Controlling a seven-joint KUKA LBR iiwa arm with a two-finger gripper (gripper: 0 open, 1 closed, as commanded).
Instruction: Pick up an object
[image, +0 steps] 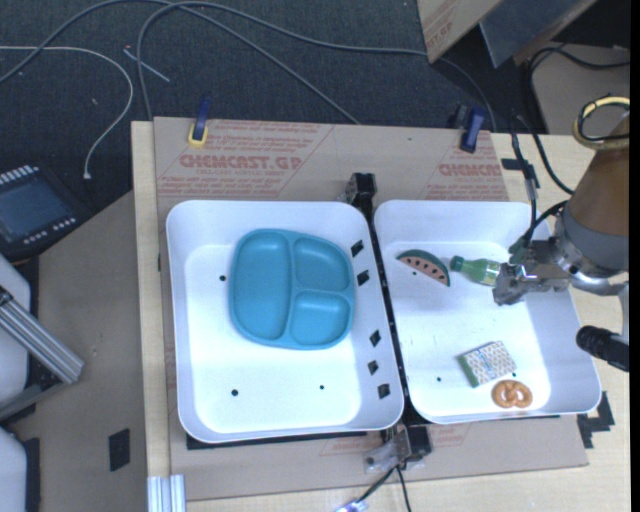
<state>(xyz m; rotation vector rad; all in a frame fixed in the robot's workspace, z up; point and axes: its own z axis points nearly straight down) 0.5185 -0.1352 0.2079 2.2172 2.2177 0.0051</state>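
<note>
Reaching for bottle (474, 267)
Lying just left of gripper (512, 281), long axis toward it; jaw state unclear (too small).

Both bins, the left bin (200, 330) and the right bin (560, 350), look like smooth, slightly glossy white plastic. The blue divided plate (290, 290) at frame centre-left seems matt plastic. The tabletop (300, 160) is covered in brown printed cardboard. The end effector (515, 280) looks like dull grey metal.
</note>
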